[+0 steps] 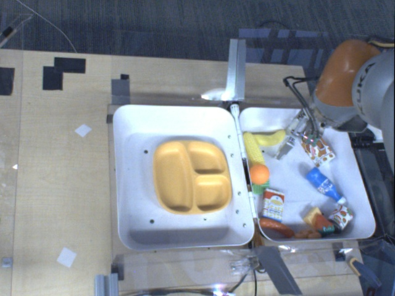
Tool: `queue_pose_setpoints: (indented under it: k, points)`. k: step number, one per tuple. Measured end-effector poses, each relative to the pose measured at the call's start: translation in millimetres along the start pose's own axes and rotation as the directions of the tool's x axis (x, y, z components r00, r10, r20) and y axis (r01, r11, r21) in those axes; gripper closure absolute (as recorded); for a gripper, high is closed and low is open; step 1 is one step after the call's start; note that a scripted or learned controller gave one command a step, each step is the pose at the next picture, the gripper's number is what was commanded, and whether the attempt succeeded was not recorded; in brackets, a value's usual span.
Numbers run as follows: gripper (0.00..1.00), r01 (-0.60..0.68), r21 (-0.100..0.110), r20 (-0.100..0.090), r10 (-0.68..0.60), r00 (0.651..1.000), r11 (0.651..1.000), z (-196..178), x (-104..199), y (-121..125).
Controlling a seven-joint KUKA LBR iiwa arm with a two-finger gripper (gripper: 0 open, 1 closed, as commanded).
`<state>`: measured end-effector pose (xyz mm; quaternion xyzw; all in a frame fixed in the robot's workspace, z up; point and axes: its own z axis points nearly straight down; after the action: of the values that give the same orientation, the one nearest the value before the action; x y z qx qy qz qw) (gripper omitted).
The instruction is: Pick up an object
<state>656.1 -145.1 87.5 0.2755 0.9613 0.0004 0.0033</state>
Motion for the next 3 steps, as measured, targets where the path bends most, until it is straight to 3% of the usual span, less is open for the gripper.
queue_pose_setpoints:
  k: [1,2,3]
  points:
    - [0.0,0.297,0.004,-0.005,-0.297,0.955,0.955,-1,9,23]
    - [0.0,0.475,-0.001,0.006,-0.475,0.88,0.88,-1,38,48]
    - [0.0,0.439,-0.001,0.008,-0.439,0.899,0.899,-2,66,34]
